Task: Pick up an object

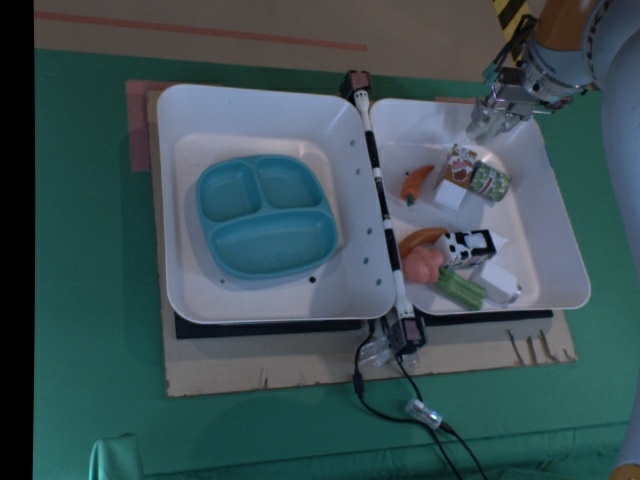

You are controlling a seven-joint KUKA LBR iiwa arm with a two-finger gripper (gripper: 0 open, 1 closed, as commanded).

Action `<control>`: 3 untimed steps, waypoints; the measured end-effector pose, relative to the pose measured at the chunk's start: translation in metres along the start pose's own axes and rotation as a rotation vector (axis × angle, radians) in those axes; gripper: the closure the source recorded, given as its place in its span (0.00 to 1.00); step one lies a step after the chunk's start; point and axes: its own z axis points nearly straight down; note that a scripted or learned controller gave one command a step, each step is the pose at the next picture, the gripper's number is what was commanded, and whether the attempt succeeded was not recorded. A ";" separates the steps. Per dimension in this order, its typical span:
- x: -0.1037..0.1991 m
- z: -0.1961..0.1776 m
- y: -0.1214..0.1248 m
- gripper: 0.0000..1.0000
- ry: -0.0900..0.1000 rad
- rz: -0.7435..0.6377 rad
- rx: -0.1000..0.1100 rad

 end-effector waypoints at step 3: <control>-0.006 0.029 0.001 1.00 0.000 -0.001 0.002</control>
